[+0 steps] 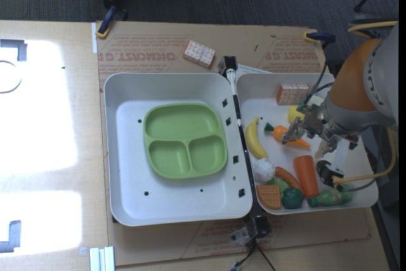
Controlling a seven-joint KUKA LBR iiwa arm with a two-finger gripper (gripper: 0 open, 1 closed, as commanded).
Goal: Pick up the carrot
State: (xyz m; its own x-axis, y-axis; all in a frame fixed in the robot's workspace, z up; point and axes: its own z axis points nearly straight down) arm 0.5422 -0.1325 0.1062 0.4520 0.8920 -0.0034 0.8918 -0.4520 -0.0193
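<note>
Camera view: arm over the right bin [361, 200] of toy food.
Near the front lies the carrot [306, 175]; just beyond, the gripper [309, 138] hovers, fingers spread, pinching nothing. Farther left sits a green plate [185, 140].

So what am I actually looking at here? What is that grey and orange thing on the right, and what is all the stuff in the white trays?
This is one picture, taken by a camera fixed above a bench and looking down at a slant. The grey and orange shape is a robot arm reaching in from the right. At its tip is a pincer, its two-fingered grasping part, low over the right bin. I cannot tell whether it grips anything.

Two shallow white bins sit side by side. The left bin holds a green divided plate. The right one holds toy food: a banana, a big carrot, a smaller carrot and some green vegetables. The arm is meant to pick up a carrot.
</note>
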